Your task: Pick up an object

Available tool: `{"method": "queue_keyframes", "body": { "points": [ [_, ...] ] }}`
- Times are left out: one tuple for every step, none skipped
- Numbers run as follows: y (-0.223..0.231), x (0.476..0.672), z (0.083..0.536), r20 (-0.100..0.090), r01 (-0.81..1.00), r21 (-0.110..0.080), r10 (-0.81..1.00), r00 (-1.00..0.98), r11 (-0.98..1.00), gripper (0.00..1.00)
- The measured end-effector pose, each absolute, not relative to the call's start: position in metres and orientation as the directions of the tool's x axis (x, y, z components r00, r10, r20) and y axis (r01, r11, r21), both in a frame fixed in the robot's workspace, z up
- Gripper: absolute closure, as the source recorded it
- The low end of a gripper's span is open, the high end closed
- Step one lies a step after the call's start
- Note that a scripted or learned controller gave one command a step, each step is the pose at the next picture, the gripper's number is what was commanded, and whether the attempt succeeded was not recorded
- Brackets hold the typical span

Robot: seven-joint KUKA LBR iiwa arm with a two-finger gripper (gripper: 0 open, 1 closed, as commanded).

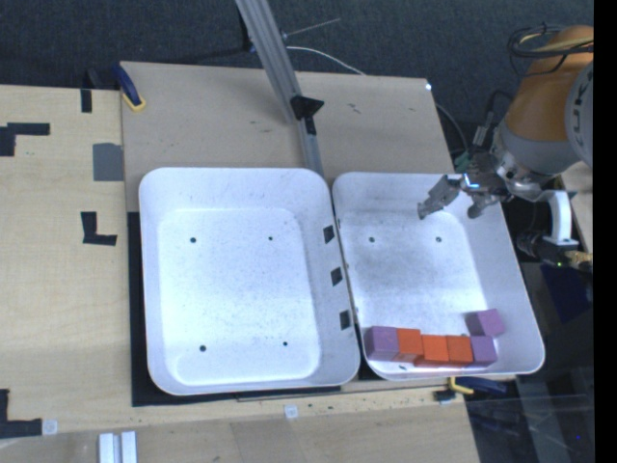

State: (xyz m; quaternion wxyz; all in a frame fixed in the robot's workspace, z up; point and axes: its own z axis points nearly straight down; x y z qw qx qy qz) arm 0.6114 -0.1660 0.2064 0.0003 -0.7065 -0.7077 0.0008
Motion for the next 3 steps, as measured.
{"method": "queue_keyframes", "body": {
  "points": [
    [-0.103,0.588,0.144,0.004,1.0,-0.009,1.0,-0.005,0.005,0.0],
    [-0.025,0.668,0.195,0.0,1.0,0.008,1.0,-0.01,0.01,0.0],
    [0.069,0.681,0.192,0.003,1.0,0.0,1.0,-0.009,0.009,0.0]
  ]
}}
